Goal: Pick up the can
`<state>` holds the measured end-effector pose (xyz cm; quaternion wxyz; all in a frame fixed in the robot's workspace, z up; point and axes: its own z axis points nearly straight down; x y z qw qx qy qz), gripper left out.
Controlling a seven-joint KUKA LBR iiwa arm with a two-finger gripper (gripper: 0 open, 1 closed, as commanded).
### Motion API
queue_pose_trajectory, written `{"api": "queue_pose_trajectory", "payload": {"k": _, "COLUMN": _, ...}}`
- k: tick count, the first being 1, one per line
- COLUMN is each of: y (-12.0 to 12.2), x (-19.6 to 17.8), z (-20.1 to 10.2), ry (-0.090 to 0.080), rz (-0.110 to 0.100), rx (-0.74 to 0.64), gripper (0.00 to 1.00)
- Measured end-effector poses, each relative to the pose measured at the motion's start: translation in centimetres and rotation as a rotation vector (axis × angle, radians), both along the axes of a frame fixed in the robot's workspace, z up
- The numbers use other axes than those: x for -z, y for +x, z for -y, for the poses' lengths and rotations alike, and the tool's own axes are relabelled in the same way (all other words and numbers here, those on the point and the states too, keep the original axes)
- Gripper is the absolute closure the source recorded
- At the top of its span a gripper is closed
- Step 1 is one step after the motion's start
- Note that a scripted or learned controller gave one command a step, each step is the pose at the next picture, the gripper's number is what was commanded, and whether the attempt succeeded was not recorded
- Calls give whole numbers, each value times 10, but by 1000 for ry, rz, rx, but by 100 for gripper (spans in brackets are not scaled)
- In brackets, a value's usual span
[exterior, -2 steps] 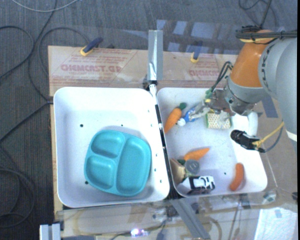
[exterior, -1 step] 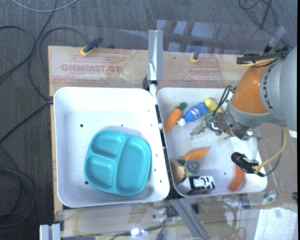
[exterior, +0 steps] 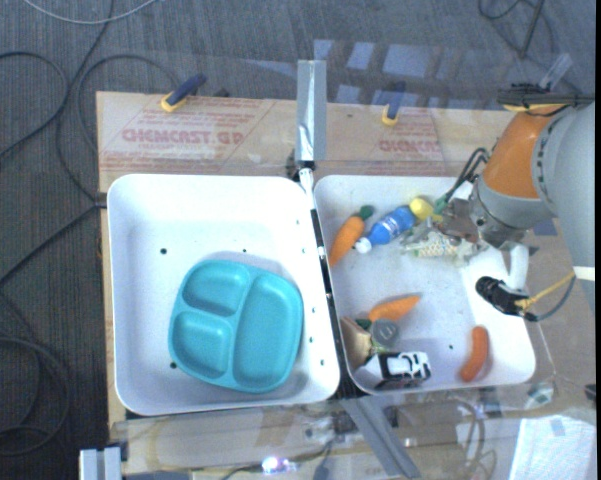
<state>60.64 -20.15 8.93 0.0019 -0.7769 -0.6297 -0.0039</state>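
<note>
The arm reaches in over the far right corner of the right bin, its jaws low among the clutter near a blue bottle; whether they are open or closed I cannot tell. What looks like the can, black and white, lies on its side at the near edge of that bin, beside a carrot and well apart from the arm. The approach seems unfinished: next the arm must travel nearer and descend over it. The left bin holds a teal divided plate.
</note>
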Motion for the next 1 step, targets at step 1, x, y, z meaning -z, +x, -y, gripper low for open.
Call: {"api": "queue_pose_trajectory", "payload": {"k": 1, "y": 4, "x": 1, "z": -12, "ry": -16, "rz": 3, "rx": -354, "gripper": 0}}
